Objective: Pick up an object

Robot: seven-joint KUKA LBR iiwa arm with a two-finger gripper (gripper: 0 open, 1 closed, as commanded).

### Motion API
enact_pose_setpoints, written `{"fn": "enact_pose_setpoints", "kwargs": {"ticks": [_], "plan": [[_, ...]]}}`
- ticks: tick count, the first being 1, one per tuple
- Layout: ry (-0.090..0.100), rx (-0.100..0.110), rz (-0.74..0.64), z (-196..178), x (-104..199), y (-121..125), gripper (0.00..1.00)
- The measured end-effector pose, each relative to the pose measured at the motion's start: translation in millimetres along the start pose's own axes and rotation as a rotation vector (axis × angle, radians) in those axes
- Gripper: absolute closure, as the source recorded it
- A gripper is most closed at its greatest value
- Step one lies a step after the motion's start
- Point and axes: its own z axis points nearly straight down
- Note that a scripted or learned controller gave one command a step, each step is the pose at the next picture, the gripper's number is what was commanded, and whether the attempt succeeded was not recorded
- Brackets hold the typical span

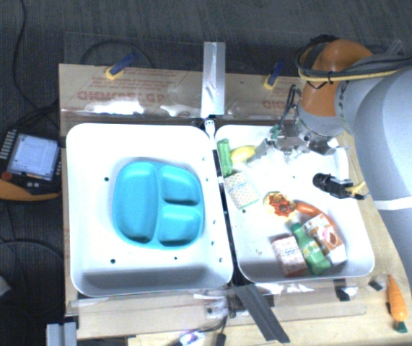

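Two shallow white bins side by side. Left bin (83, 265) holds a blue divided plastic plate (159, 202), centre-left of frame. Right bin (260, 229) holds all the loose objects: green cylinder (224, 157) upright-ish against the divider wall, small yellow fruit-shaped piece (243, 153) touching it, patterned white packet (239, 189) just below. Lower right cluster: red-orange crumpled item (285, 205), green bottle (311, 249), red-and-white box (286, 254), all close together. Gripper (286, 141) sits over the right bin's upper edge, just right of the yellow piece. Grip state: can't tell, nothing visibly held.
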Motion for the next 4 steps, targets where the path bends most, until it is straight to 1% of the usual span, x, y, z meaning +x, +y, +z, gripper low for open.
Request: {"fn": "enact_pose_setpoints", "kwargs": {"ticks": [1, 2, 3, 4], "plan": [[0.007, -0.014, 0.221, -0.3, 15.9, -76.6, 0.0], [0.005, -0.017, 0.244, -0.1, -6.9, -116.6, 0.0], [0.01, -0.02, 0.541, -0.2, 11.7, -136.3, 0.0], [0.013, -0.013, 0.54, -8.1, 13.0, -137.4, 1.0]]}}
